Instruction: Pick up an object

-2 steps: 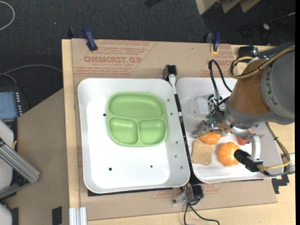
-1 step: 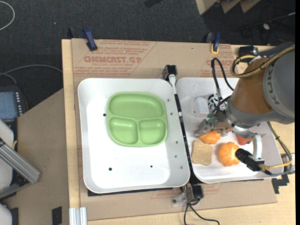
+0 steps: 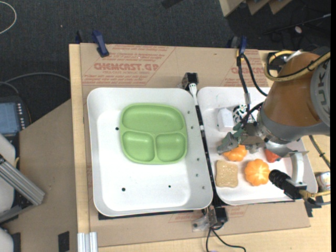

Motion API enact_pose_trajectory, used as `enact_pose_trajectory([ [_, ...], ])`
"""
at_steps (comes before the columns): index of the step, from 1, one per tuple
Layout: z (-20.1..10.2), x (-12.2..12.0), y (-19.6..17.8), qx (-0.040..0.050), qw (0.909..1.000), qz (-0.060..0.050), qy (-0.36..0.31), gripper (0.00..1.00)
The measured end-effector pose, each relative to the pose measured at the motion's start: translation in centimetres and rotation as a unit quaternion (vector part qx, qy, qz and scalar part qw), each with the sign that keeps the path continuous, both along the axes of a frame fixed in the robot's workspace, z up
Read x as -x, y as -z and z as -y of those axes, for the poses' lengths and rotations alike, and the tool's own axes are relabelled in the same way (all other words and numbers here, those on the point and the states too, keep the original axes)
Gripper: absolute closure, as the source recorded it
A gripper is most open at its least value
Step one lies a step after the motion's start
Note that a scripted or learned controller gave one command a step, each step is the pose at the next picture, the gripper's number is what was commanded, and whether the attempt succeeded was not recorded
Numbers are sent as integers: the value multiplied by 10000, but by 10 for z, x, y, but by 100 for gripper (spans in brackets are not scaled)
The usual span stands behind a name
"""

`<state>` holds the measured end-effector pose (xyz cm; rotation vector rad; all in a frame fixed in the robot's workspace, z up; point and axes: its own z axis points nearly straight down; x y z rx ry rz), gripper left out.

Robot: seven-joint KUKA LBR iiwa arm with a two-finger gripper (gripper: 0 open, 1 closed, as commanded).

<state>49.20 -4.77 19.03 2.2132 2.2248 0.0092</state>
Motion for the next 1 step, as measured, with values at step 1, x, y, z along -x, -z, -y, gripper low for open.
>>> enact_pose_trajectory([
  [1, 3, 0, 6, 9, 10000, -31, 28, 0],
])
